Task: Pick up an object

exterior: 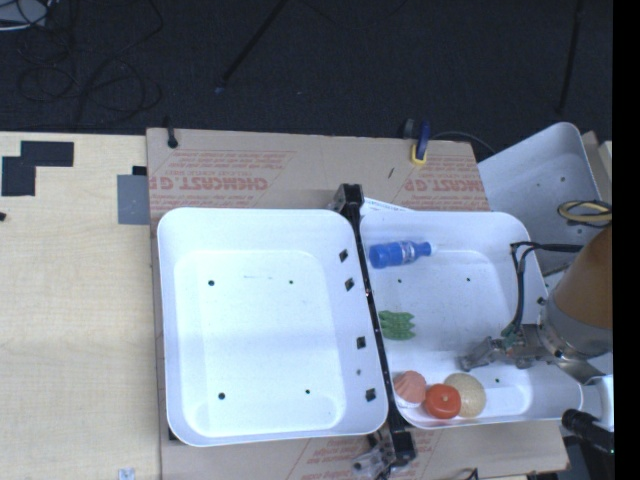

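1. Camera view, layout: two white bins side by side on the bench. Left bin (260, 328) bare of objects. Right bin (460, 268) holding everything worth picking.
2. Contents of the right bin: blue bottle (399, 254) lying on its side near the far wall; small green piece (396, 324) just beside the divider, mid-bin; pink piece (409, 386), red ball (442, 401) and pale ball (465, 394) bunched in the near corner, touching or nearly so.
3. Arm: reaching in from the right, low over the right bin's right half. Gripper (487, 353) hanging just above and to the right of the pale ball, with nothing seen between its fingers. Spread or pressed together: cannot tell, metalwork too small and dark.
4. Step in hand, as judged: approach, nothing lifted yet. Nearest target the pale ball, with the red ball next to it.
5. Doing it well: centre over one object, not over the seam between two. Come straight down, so neighbours are not nudged into the corner wall. Close across the ball's widest part; round things squirt out of an off-centre pinch.
6. Risk: crowding against the near rim, leaving little room for a finger on that side. Easier choices standing alone: bottle or green piece.
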Available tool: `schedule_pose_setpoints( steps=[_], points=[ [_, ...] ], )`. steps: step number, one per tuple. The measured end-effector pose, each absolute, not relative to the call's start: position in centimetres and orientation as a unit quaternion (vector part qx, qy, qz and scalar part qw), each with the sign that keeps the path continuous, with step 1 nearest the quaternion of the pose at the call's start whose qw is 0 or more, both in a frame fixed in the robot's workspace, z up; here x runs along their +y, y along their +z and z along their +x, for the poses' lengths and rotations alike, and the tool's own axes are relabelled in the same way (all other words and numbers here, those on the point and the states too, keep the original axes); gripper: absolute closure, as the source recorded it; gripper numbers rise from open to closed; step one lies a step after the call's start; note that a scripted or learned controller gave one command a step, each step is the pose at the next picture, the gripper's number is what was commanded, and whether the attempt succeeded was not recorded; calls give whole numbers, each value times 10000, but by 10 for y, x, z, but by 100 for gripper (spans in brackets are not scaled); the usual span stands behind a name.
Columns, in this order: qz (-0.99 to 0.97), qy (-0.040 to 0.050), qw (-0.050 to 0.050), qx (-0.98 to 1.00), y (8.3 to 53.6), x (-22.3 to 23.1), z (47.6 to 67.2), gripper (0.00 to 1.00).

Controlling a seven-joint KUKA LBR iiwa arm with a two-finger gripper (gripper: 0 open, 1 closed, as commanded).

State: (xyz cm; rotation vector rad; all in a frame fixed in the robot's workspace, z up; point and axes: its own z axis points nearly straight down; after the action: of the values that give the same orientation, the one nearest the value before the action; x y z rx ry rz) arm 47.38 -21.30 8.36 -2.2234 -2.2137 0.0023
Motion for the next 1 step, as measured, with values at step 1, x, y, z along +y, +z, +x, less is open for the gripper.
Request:
schedule_pose_setpoints(
  steps=[1],
  points=[
    [-7058,-27,-58,-7084,211,-211,519,0]
  ],
)
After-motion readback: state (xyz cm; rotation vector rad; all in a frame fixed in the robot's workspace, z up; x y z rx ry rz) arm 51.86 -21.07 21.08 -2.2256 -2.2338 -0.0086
